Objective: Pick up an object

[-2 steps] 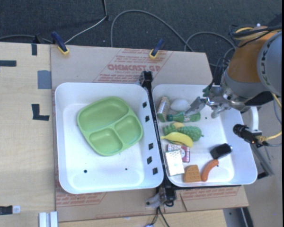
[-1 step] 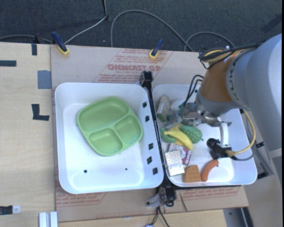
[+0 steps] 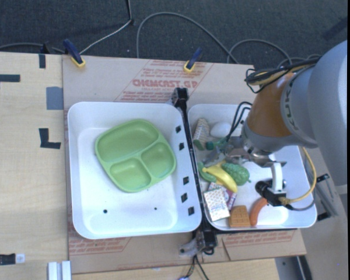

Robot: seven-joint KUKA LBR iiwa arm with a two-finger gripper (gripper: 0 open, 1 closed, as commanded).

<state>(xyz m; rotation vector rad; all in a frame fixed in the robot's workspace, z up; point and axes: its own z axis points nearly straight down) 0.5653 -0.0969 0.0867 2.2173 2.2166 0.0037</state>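
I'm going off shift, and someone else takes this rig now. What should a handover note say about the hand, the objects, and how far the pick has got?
Hand: low in the right bin, over the pile at its left side; fingers hidden among the objects, so no grasp can be confirmed.
Objects: banana, green toy, packet, cracker and orange piece all lie in the right bin. The left bin holds a green divided plate.
Done: arm has reached the pile.
Left: grip one object and lift it.
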